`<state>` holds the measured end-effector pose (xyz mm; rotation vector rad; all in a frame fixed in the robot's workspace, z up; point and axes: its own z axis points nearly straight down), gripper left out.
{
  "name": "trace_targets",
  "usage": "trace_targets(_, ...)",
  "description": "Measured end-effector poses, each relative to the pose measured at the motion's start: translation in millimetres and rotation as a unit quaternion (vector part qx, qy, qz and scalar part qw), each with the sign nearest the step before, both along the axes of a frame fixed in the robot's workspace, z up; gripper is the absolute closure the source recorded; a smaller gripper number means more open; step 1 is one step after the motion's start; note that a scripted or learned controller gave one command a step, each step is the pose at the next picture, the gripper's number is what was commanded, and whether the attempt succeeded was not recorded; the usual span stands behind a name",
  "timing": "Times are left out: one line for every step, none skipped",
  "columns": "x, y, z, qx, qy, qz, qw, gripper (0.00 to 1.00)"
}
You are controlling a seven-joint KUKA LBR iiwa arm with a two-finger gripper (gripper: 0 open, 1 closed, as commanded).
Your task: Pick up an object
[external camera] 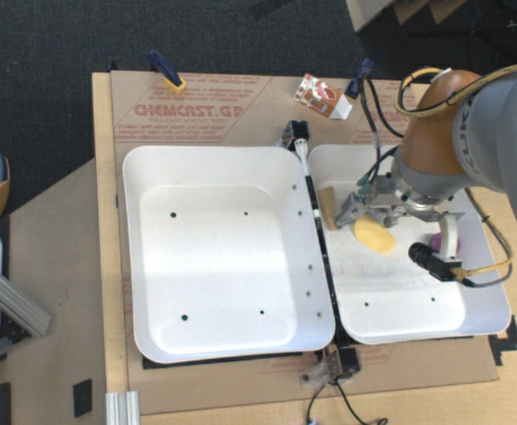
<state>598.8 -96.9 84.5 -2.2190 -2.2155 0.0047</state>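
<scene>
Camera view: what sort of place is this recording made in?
Likely a robotics lab's bin-picking station: two shallow white plastic bins side by side on a clamped brown cardboard sheet, and a grey arm with an orange band over the right bin near a yellow lump.

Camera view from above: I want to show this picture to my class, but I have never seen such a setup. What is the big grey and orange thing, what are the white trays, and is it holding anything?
The grey and orange thing is a robot arm, reaching in from the right. One fixed camera looks down on the bench at a slant. The gripper at the arm's end hangs over the right bin. The two white trays are shallow bins; the left bin lies beside the right one. In the right bin lie a yellow object, just under the gripper, a tan block near the divider and a small purple item. Nothing can be seen gripped.
</scene>
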Motion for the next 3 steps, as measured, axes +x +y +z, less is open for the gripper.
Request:
trace_targets(40,-118,2,-0.0039,-0.007,-0.002,1.0000,0.00)
trace_targets(68,-122,6,0.0056,0.002,0.002,1.0000,0.00)
trace_targets(68,-90,0,-0.0004,-0.002,0.002,1.0000,0.00)
